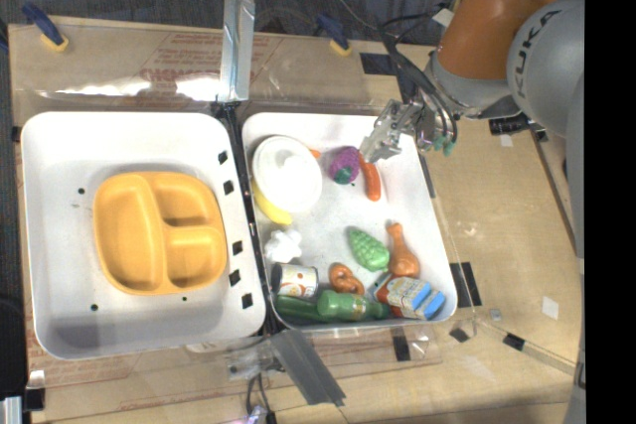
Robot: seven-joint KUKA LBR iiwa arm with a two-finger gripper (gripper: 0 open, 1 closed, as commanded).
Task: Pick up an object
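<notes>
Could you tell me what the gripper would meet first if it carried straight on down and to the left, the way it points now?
Most likely the orange hot dog, lying just below the gripper, with the purple toy close to its left. Depth is unclear from this slanted view, so it could reach the bin floor instead.

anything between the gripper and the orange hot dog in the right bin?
Nothing visible. The gripper hangs over the right bin at its upper right; the hot dog lies just below it in open view. The purple toy sits close on the hot dog's left.

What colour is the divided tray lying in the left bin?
The divided tray is yellow-orange, plainly seen in the camera view against the white left bin.
</notes>
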